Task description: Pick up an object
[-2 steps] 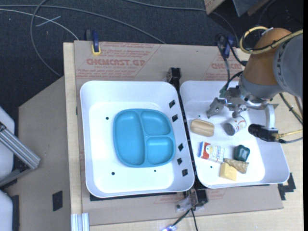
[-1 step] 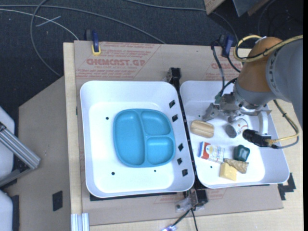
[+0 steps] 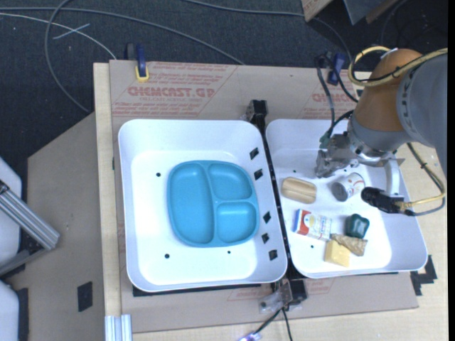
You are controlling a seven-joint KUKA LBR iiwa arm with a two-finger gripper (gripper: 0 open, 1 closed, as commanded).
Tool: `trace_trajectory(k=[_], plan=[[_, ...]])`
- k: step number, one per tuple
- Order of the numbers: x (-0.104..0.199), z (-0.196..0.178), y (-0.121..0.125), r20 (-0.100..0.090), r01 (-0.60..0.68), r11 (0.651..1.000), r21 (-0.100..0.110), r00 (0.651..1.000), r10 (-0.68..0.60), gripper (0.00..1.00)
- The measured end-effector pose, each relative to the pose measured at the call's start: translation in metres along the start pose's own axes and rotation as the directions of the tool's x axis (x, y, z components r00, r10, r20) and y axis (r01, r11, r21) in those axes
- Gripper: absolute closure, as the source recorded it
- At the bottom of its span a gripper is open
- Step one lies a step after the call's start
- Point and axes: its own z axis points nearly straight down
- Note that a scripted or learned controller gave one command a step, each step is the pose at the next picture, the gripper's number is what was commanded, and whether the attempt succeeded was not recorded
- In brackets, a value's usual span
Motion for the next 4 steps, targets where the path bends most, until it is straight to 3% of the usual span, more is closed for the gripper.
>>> trace_trajectory(k=[3,4], plan=[[-0.008,-0.159,0.002,0.004,0.002,1.0,-0.009,1.0,-0.002,1.0],[0.036,-0.159,0.006,0.001,0.005,1.0,-0.001,1.0,-0.005,1.0]])
